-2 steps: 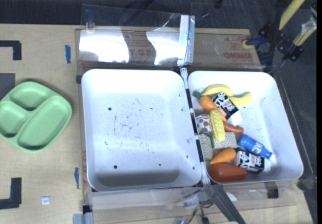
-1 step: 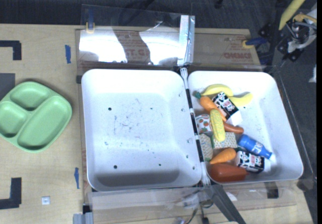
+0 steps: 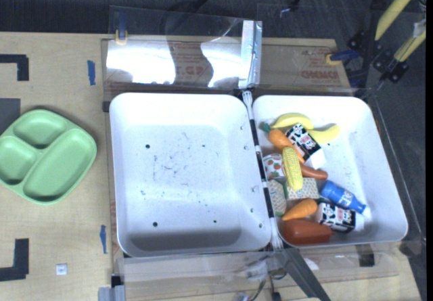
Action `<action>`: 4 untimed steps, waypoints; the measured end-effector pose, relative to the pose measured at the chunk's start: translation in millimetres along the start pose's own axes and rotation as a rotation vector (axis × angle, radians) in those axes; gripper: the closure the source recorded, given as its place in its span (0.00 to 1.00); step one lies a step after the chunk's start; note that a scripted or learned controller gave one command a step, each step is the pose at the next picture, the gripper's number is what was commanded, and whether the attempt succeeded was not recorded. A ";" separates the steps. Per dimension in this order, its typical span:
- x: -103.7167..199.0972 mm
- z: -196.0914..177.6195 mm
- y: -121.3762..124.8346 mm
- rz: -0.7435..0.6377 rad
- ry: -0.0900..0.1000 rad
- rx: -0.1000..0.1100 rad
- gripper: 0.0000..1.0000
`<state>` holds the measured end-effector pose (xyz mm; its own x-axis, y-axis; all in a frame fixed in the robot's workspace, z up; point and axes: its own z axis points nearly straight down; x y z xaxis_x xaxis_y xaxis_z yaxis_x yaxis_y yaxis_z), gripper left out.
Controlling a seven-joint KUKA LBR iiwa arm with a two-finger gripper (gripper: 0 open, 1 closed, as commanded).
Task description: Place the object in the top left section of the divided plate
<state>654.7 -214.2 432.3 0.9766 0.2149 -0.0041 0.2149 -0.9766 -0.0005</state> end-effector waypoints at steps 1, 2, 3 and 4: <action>-34.8 -0.1 -66.0 -0.339 -0.002 0.002 0.00; -3.9 79.3 8.0 -0.062 -0.001 0.002 0.00; -54.4 116.6 -57.5 0.012 -0.002 0.002 0.00; 6.0 72.6 -5.3 -0.015 0.000 0.001 0.00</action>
